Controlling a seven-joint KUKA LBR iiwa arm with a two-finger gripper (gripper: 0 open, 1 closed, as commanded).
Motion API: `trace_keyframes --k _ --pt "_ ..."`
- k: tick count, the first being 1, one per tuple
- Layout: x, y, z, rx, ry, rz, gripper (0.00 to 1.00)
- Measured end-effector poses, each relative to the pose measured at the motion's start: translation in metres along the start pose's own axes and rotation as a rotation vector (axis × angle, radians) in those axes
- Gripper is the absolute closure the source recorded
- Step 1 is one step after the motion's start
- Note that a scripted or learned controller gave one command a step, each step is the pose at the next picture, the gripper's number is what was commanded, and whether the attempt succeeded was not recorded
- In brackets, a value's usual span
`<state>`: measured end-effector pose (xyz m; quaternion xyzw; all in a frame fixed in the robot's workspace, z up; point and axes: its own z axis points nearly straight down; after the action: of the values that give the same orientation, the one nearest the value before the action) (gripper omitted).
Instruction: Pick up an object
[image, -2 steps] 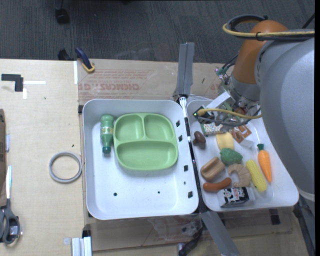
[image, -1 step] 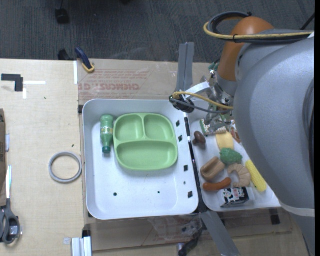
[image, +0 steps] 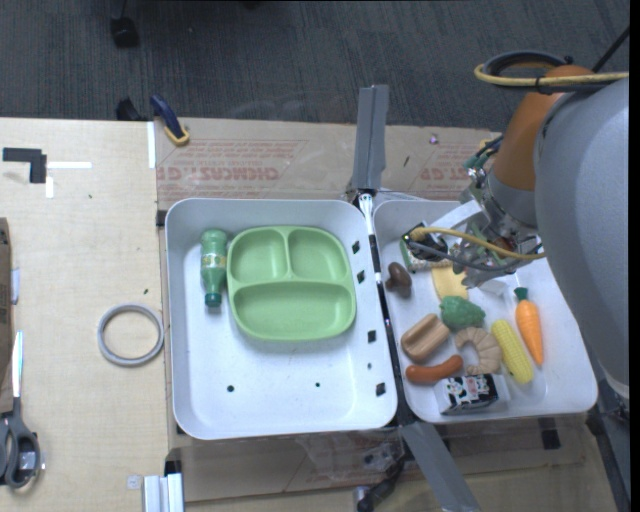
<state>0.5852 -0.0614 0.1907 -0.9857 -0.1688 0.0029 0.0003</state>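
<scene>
Green tray (image: 292, 320) & bottle (image: 213, 264), orange carrot (image: 529, 330), yellow corn (image: 512, 351), 2 white bins (image: 280, 405).

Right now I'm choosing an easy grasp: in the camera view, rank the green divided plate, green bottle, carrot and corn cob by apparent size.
1. Green divided plate
2. Green plastic bottle
3. Orange carrot and yellow corn cob: alike, too close to rank.

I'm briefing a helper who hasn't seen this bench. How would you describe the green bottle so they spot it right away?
Start at the left white bin, which holds a green divided plate. The green bottle lies just beside that plate's left edge, near the bin's left wall. It is the small, slim item there, unlike the broad plate, and it sits apart from the toy food crowded in the right bin.
</scene>
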Motion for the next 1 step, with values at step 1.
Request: trace_keyframes --k 1 --pt "0.0285 -0.0355 -0.0002 -0.001 0.003 0.138 1.00"
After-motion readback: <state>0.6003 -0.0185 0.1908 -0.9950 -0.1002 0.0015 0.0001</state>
